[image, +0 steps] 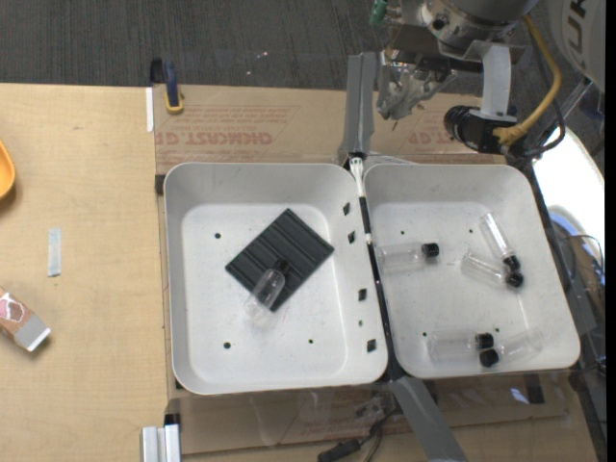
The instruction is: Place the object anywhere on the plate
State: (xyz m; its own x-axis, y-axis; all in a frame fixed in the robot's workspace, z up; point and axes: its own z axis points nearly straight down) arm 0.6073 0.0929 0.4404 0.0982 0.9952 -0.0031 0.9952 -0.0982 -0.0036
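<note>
Black ribbed plate [281, 254] lay tilted in left bin [192, 354] | clear vial [267, 288] rested on its lower edge, so placement looked done | gripper [402, 99] hung above the bins' far edge, nothing between its prongs, spread unclear | three vials [493, 248] waited in right bin [549, 349].

A clear little tube [267, 288] lies on its side on a dark, ridged, square plate [289, 243]. The tube rests on the plate's lower corner and sticks out over the edge. The plate lies flat, turned like a diamond, in the left bin [192, 354].
</note>
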